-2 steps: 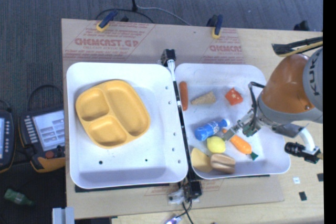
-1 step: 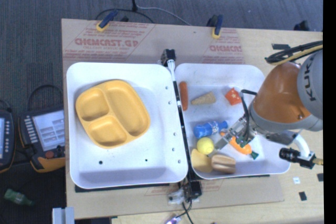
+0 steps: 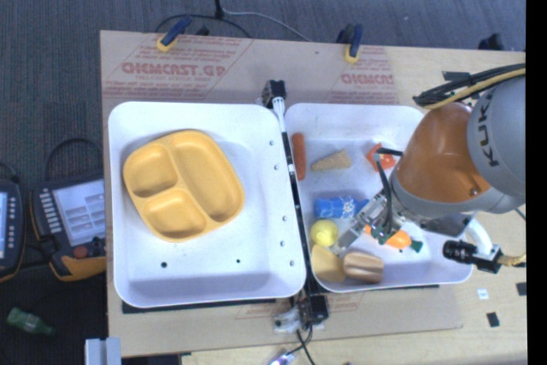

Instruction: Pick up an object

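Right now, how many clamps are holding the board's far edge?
2: one clamp above the left bin, one clamp above the right bin. Others may be hidden.

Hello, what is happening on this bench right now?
A grey and orange robot arm reaches into the right bin, which holds small toy foods. Its gripper hangs low near a yellow ball and a blue item. The left bin holds a yellow divided plate.

Yellow tray [image 3: 182, 182], white bins [image 3: 256, 273]
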`<state>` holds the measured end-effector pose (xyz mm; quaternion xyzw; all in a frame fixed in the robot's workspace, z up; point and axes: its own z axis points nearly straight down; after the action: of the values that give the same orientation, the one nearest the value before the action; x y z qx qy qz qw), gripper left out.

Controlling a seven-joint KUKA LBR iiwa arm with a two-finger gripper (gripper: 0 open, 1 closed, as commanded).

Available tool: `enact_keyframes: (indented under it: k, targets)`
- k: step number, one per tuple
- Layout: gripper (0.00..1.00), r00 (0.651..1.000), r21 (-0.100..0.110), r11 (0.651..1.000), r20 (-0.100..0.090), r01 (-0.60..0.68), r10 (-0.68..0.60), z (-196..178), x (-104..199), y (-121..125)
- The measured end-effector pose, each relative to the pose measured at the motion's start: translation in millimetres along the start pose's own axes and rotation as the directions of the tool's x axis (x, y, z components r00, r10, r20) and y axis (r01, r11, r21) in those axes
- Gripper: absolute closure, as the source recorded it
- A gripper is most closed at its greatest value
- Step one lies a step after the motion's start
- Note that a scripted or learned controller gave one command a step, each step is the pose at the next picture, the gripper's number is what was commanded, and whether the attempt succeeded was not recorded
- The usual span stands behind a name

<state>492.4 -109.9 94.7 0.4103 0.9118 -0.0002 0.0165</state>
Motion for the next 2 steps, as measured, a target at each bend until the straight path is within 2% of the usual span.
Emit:
enact_keyframes:
  k: [1,2]
  targets:
    - [0.00,0.988,-0.011,0.988,-0.002,0.154,-0.154,0.4,-3.2,0.3]
    - [0.00,0.924,-0.012,0.924,-0.004,0.381,-0.381,0.4,-5.2,3.7]
